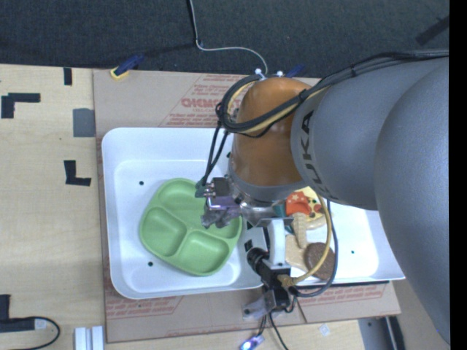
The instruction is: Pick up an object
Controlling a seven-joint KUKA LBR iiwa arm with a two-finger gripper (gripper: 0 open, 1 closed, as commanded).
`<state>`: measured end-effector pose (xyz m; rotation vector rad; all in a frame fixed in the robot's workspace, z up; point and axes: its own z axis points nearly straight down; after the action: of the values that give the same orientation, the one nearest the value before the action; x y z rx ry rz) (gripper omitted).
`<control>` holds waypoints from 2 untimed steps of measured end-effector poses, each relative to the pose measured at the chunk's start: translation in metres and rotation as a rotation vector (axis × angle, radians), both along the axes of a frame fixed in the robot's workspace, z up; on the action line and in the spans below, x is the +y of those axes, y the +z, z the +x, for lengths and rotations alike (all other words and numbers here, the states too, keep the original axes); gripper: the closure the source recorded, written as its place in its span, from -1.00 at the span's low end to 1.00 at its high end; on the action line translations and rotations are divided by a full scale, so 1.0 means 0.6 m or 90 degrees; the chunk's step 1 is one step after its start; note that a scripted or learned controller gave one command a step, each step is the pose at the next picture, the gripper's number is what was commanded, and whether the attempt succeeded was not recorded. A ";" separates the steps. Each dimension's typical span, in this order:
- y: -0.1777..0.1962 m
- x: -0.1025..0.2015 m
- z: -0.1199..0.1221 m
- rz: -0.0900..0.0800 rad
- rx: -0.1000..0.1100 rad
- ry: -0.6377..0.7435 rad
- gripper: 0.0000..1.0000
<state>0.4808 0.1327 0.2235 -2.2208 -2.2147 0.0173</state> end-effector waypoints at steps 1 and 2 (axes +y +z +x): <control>0.288 -0.111 0.007 0.004 -0.018 -0.001 1.00; 0.288 -0.104 0.005 0.002 -0.006 0.003 1.00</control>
<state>0.4838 0.0703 0.3966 -2.2193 -2.2227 0.0043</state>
